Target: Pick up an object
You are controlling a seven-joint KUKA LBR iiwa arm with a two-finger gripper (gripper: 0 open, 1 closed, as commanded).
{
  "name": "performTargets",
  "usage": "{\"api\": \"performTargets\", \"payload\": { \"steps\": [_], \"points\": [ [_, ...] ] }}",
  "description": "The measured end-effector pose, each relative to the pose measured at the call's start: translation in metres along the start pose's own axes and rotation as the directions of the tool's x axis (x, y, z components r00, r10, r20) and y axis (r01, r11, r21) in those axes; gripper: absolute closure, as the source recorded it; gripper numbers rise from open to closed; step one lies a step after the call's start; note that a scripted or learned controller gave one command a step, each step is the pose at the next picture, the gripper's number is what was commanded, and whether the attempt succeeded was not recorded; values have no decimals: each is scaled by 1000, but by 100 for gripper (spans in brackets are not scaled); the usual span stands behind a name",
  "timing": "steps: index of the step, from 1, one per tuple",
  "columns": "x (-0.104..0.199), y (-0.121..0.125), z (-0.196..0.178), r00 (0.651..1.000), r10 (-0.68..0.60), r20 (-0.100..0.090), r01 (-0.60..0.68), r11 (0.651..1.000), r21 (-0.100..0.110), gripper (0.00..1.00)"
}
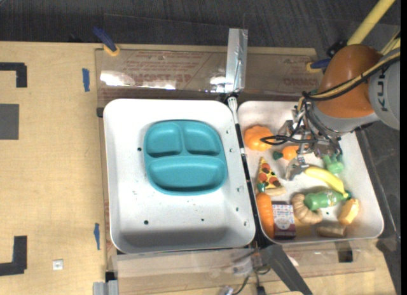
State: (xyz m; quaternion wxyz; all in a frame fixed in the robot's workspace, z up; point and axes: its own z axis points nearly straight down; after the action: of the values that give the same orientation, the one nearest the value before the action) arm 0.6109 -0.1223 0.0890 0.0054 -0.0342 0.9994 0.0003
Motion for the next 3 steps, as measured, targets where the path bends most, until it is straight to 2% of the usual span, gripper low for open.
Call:
{"api": "performTargets", "payload": {
  "steps": [1, 2, 3],
  "points": [
    [-5, 0, -15, 1000, -1, 17, 1, 1000, 4, 100],
    [-60, -12, -129, 995, -99, 7, 99, 995, 4, 100],
    [-42, -57, -13, 988, -156, -11, 156, 988, -4, 100]
  ]
}}
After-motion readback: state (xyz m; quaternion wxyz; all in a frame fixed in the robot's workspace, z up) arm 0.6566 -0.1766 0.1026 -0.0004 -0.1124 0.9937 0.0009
